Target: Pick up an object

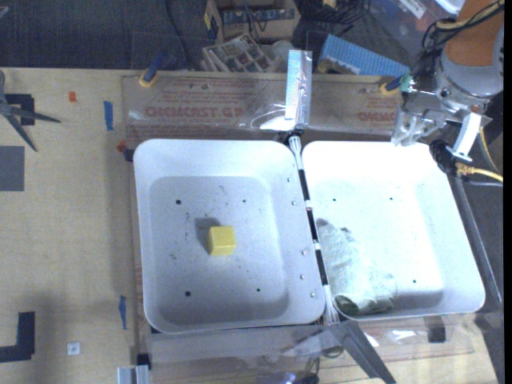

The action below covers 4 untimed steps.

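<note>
A small yellow block [222,240] lies near the middle of the left bin [160,174]. A crumpled grey-white cloth [352,269] lies along the left side of the right bin [448,238], reaching down to its near edge. My gripper [408,128] hangs over the far rim of the right bin, toward its right corner. It is well away from both the cloth and the block, and nothing is visible in it. The grey arm with its orange band [478,14] comes in from the top right.
A divider ridge [308,222] separates the two bins. A cardboard strip [208,106] and a shiny upright bracket [298,86] stand behind them. A black-and-yellow cable [460,162] hangs by the wrist. Wooden bench lies to the left.
</note>
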Motion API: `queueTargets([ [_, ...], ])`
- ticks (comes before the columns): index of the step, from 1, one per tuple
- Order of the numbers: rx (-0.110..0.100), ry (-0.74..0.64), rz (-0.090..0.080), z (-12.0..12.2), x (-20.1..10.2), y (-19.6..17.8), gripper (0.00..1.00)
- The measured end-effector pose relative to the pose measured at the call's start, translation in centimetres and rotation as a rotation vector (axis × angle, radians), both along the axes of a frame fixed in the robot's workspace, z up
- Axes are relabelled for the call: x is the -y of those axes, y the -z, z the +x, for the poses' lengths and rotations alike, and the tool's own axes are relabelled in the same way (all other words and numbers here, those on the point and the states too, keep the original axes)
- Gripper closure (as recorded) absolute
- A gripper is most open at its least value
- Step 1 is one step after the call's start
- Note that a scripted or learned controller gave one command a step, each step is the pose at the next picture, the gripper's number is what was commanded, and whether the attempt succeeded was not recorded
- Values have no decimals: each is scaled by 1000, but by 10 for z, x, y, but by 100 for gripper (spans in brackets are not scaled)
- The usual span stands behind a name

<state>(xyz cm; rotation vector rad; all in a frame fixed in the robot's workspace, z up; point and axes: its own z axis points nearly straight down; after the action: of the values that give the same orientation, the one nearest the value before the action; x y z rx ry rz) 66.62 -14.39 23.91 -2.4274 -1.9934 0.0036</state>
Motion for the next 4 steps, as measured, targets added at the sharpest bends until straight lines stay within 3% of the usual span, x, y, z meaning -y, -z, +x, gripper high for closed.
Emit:
queueTargets([
  [1,4,-237,-1,1,35,-96,100],
  [2,0,-454,2,1,33,23,100],
  [4,5,-456,-1,3,33,3,100],
])
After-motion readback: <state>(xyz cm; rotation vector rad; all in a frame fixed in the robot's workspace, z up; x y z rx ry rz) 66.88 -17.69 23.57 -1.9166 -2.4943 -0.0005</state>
